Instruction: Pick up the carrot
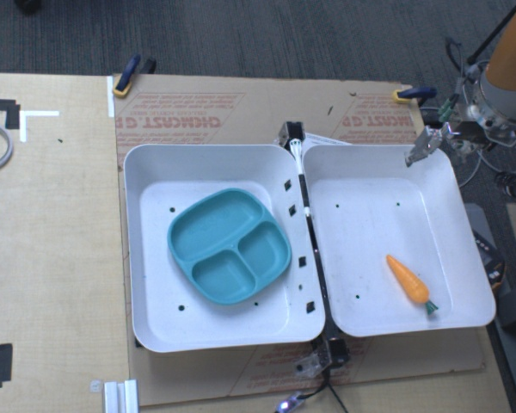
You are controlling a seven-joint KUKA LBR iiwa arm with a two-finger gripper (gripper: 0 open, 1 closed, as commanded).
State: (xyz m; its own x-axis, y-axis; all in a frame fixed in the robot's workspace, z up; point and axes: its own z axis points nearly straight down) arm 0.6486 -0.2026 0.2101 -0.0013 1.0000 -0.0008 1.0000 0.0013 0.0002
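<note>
The carrot (409, 280) lies in the right bin (361, 308), down near the front right corner. It is orange, with a small green end that points toward the bin's front right edge. It lies flat and at a slant, and it touches nothing but the bin floor.

The gripper (426, 144) is up at the far right corner of the same bin, right over the rim. It is well apart from the carrot — the carrot is near the front of the bin and the gripper is at the back. The fingers hold nothing. They look small and blurry here, so I cannot tell if they are spread or closed. The arm (503, 76) comes in from the right, and its orange band shows at the picture's edge.

The left bin (146, 308) holds a blue plate (230, 245) with three parts — one big and two small. The plate sits near the middle of that bin, turned a bit.

Both bins rest on a sheet of brown cardboard (181, 110) on the bench (52, 256). A blue and yellow clamp (126, 76) grips the far left corner of the cardboard, and another clamp (413, 95) grips the far right.
</note>
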